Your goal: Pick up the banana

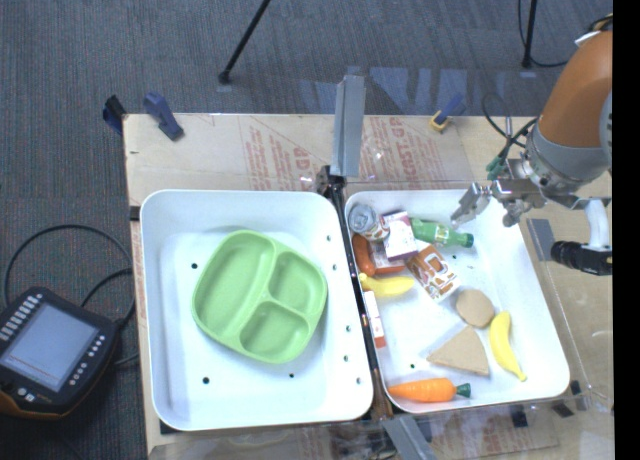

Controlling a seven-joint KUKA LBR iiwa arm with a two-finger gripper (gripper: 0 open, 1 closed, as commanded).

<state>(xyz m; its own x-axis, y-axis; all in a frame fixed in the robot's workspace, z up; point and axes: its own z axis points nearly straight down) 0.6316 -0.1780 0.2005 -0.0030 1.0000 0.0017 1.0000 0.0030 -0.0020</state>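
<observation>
The banana (505, 345) lies in the right bin (540, 293), near that bin's right wall and toward its near corner, long axis running roughly up and down the view. Well above the banana, over the bin's far right corner, hangs the gripper (492, 202); its 2 fingers stand spread apart with nothing between them, and the grey arm (575, 113) with its orange band rises behind it toward the right. Touching the banana's left side sits a tan wedge (463, 353), and just above the banana lies a round brown piece (475, 307). Below the wedge, a carrot (428, 389) rests along the near wall. Farther left of the banana are a yellow piece (390, 286), a small carton (433, 273), a green bottle (442, 235) and a can (361, 218), crowded in the bin's far left part. Bare white floor shows between the banana and the gripper along the right wall. The left bin (170, 248) holds a green divided plate (260, 295).
</observation>
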